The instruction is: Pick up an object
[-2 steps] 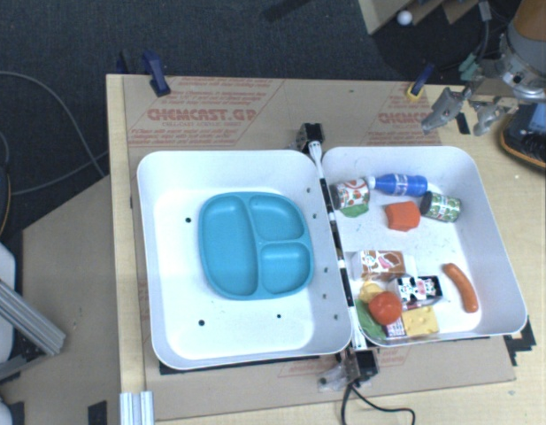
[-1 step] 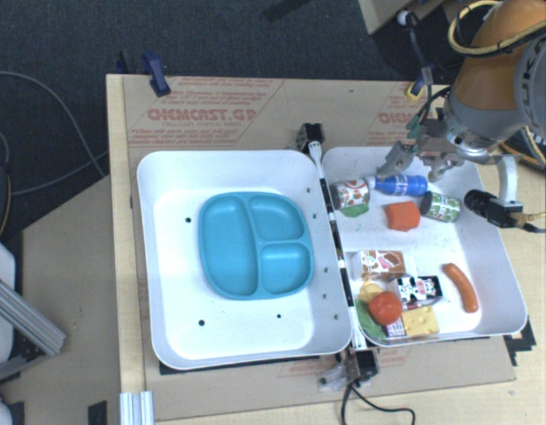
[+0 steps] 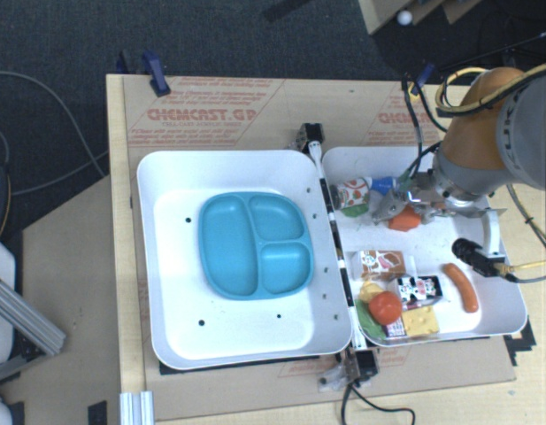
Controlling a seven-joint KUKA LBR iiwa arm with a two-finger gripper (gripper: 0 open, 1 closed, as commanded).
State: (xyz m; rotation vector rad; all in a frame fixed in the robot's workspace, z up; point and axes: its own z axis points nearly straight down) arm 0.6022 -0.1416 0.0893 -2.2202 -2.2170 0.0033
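Orange-red piece (image 3: 405, 222), small, rounded and smooth-looking, lies in the upper part of the right bin (image 3: 513, 315). It touches, or all but touches, the grey gripper (image 3: 393, 209), which hangs low just to its upper left. From where one stands, this piece looks the likeliest object for the pick; its exact form is too small to make out. Whether the gripper is spread or closed cannot be told from this angle, nor whether the piece is between its tips or merely beside them.

Risks, in order of likelihood:

1. The piece appears to sit off to one side of the gripper rather than centred under it. A closing there would probably nudge it away or catch only an edge, and a rounded, glossy shape pinched that way would likely slip out on the lift.
2. A green, white and red item (image 3: 353, 193) and a small blue item (image 3: 384, 185) lie close on the far side of the gripper. Either could be trapped along with the piece or shoved aside.
3. The wall between the bins stands near, leaving little room for a sideways correction.

Well apart, toward the bin's near end, lie a sausage (image 3: 461, 288), a tomato (image 3: 385, 306), a yellow cheese slice (image 3: 421, 324), a brown packet (image 3: 381, 262) and a black-and-white packet (image 3: 419, 289). These look safe from disturbance. The left bin (image 3: 166, 237) holds a blue divided plate (image 3: 255, 242). Both bins rest on a pale counter (image 3: 211, 113).
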